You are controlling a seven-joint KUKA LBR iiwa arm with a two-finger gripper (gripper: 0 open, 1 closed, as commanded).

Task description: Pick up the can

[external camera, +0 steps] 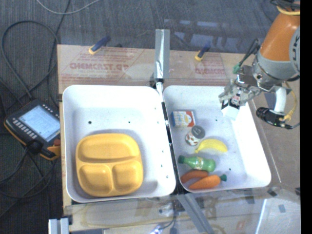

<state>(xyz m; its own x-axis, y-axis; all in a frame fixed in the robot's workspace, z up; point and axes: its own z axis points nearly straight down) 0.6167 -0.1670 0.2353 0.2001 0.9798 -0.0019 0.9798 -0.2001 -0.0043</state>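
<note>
From my console the jaws hang over the far right part of the right bin (261,172), at the end of the arm (280,43). I cannot tell whether they are released or clenched; the view is too coarse there, and I see nothing gripped between them.

The can (195,134) lies well apart from the jaws, off toward the divider between the bins and nearer the front rim. It looks small and tipped on its side, its grey end facing up toward the camera.

My worry is the crowding. On the far side of the can from the jaws sits a small carton (184,118), just beside it. Forward of the can, the banana (212,146) almost touches it. I judge that a descent even slightly off would close on the banana or the carton instead, or pinch two things at once.

The can's pose is the second risk. If it is lying over as I think, its round side may roll out as the jaws close, and they would come up with nothing.

Further forward still, the green bottle (197,163) and the carrots (202,179) are clear of the can, but a shoved banana could push into them. The yellow tray (109,164) in the left bin (73,106) is out of it.
</note>
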